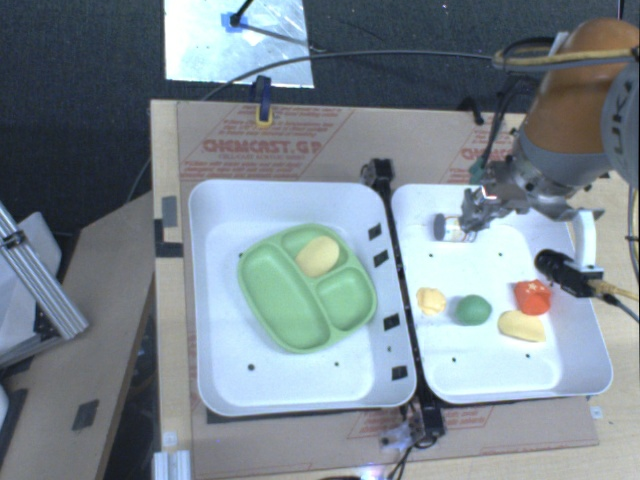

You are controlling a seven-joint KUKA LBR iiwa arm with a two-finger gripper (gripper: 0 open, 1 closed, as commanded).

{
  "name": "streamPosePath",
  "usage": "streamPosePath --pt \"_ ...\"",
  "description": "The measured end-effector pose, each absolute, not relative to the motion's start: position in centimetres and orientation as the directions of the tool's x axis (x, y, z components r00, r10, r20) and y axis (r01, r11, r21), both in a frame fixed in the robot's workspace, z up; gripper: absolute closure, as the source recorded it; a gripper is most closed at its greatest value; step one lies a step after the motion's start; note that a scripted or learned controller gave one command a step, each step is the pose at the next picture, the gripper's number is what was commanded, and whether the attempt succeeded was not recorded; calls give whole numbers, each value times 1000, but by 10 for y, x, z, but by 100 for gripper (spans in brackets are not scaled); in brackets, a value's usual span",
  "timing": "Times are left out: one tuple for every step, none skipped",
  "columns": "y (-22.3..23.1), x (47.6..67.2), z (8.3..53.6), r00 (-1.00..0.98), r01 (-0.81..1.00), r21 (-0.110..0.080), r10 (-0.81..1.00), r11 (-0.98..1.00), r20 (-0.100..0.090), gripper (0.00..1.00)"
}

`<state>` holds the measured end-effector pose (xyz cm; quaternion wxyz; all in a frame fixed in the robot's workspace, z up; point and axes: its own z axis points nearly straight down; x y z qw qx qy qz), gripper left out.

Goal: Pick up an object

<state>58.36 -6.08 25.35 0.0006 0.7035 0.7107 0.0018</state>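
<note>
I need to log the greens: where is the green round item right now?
The green ball lies in the right bin, near its middle, between the small yellow piece and the yellow oblong.

Two white bins (pixel 210 298) at the frame's centre look like smooth, slightly glossy plastic. The green divided tray (pixel 290 308) has a matt plastic look. Brown printed cardboard (pixel 260 148) beneath them is dull; a crinkled foil sheet (pixel 215 28), upper left, shines.
</note>
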Motion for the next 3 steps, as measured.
streamPosePath --pt "-8 597 235 -10 1000 1 1000 10 2 100" --pt "46 615 241 -10 1000 4 1000 10 2 100" --pt "102 631 239 -10 1000 4 1000 10 2 100"
